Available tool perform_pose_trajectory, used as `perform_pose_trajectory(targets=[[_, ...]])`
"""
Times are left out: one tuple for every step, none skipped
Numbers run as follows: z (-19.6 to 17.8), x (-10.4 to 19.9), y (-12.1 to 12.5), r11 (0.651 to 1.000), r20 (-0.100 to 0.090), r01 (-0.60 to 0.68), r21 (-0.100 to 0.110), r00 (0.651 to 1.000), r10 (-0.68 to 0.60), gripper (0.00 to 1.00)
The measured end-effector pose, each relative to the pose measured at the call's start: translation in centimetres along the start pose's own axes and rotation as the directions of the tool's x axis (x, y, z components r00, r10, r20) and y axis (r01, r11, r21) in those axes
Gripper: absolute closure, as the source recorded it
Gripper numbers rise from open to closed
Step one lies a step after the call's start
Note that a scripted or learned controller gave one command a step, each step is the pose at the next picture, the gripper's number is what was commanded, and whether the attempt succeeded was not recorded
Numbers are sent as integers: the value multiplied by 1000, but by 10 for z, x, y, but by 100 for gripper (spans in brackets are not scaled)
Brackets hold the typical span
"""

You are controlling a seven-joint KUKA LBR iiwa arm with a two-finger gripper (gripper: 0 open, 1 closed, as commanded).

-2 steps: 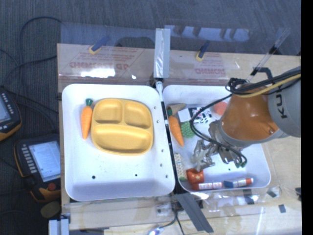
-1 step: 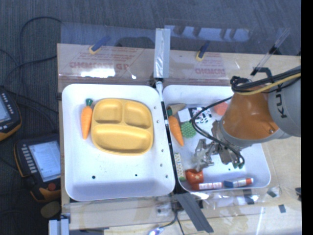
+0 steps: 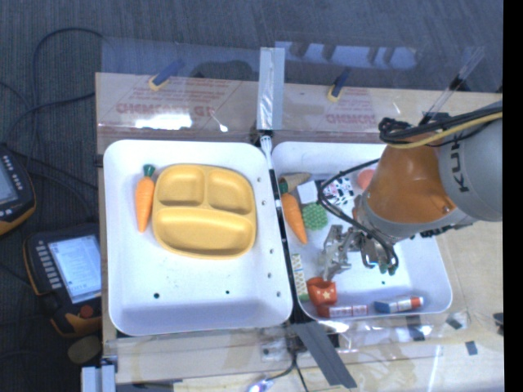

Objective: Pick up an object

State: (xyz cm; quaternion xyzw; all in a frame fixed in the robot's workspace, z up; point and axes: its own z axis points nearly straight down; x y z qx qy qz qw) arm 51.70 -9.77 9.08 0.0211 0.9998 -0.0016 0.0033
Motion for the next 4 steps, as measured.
perform_pose_trajectory(targets=[[0, -4, 1, 1000, 15, 0, 0, 1000, 0, 0], [-22, -110, -19, 994, -2, 108, -2, 994, -108, 0], [-6, -126, -15, 984, 16, 180, 7, 984, -180, 0], [-6, -71, -73, 987, 22, 162, 6, 987, -162, 0]])
